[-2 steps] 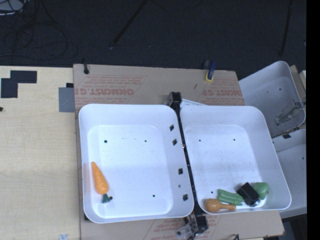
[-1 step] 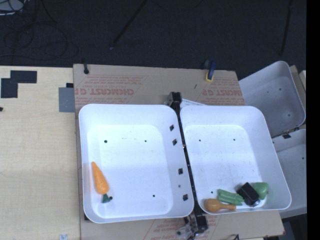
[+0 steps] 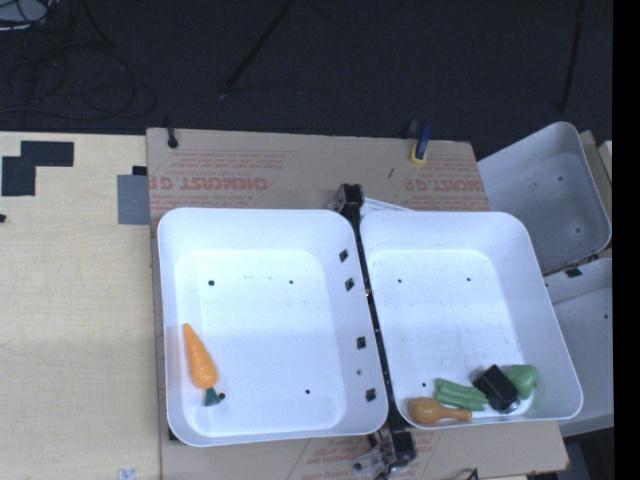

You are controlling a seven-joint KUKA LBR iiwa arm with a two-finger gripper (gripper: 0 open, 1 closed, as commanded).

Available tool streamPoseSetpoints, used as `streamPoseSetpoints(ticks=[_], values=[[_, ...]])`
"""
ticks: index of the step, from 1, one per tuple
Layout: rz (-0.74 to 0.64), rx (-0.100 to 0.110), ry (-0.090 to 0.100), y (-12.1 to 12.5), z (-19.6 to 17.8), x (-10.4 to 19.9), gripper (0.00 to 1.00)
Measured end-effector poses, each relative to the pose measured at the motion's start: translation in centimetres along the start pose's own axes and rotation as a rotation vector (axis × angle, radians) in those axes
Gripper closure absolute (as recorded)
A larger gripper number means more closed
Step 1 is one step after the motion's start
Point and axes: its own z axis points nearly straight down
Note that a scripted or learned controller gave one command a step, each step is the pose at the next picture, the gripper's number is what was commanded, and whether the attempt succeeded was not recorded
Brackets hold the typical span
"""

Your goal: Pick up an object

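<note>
Closest to the front, a tan toy shaped like a pear (image 3: pixel 438 411) lies on its side in the front corner of the right white plastic bin (image 3: pixel 548 298). Just behind it, and touching it, is a long green toy pod (image 3: pixel 460 395). A small black block (image 3: pixel 496 387) rests against the pod's far end. On the block's other side sits a round green lump (image 3: pixel 522 376), close to the bin's wall. These four things are bunched together in that one corner.

In the left white plastic bin (image 3: pixel 162 268) an orange toy carrot (image 3: pixel 199 356) lies near the left wall, toward the front. Its dark green top (image 3: pixel 212 398) points to the front. The carrot is well apart from the bunch in the other bin.

The two bins touch along the middle, where a row of small black clips (image 3: pixel 350 284) runs from front to back. Both bins sit on a brown cardboard sheet with red letters (image 3: pixel 300 180). The sheet lies on a pale wooden surface (image 3: pixel 70 308).

Farther back, a yellow and blue clamp (image 3: pixel 421 144) grips the far edge of the cardboard. A grey square (image 3: pixel 131 198) and some dark flat shapes (image 3: pixel 35 163) lie on the surface to the left. A white tilted panel (image 3: pixel 545 193) stands past the right bin. Behind it all is a dark floor with thin cables (image 3: pixel 60 8).

I cannot tell if my gripper is released or clenched.
</note>
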Motion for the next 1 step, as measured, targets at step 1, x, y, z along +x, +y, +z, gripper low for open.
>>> streamPoseSetpoints(ticks=[1], values=[[-0.009,-0.003,0.005,-2.46,0.43,15.52,1.0]])
